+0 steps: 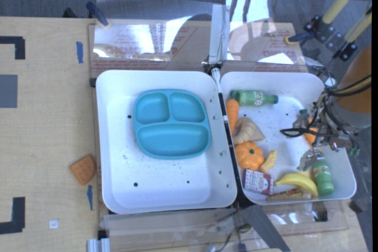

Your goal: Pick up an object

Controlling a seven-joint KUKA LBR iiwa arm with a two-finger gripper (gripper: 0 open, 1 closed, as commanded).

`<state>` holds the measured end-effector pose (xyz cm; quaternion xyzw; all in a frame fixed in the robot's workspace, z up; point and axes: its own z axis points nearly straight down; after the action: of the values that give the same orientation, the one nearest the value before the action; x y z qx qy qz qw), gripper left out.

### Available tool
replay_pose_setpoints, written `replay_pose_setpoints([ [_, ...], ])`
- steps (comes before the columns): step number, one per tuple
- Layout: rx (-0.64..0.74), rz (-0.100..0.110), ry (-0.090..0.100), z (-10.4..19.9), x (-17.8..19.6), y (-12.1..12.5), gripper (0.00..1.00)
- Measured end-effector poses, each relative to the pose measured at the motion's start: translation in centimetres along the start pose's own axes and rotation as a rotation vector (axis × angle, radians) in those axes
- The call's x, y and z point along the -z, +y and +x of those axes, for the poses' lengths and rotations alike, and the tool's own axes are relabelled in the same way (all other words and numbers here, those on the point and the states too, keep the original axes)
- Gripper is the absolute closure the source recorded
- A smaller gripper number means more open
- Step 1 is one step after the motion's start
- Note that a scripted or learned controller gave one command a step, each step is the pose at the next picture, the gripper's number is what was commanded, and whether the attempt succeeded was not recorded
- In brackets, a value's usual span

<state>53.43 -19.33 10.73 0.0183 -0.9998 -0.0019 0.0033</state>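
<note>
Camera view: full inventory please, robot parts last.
bins: 2, white, side by side on the bench
divided plate: 1, blue, left bin
bottle: 1, green, right bin, top
carrot: 1, orange, right bin, by the left wall
pumpkin: 1, orange, right bin, middle
banana: 1, yellow, right bin, bottom
small carton: 1, red and white, right bin, bottom left
waffle: 1, brown, on the bench left of the bins
arm: 1, orange band, reaching in at right
gripper: 1, over the right bin's right side
</note>
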Motion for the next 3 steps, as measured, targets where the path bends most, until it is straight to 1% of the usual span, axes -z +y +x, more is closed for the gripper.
replay_pose_setpoints([
  [1,-0.005,0.006,-0.017,-1.7,-1.8,-3.1,0.00],
  [2,-0.030,0.007,-0.019,-3.5,-1.8,-3.1,0.00],
  [3,-0.111,0.005,-0.017,-3.1,-1.8,-3.1,0.00],
])
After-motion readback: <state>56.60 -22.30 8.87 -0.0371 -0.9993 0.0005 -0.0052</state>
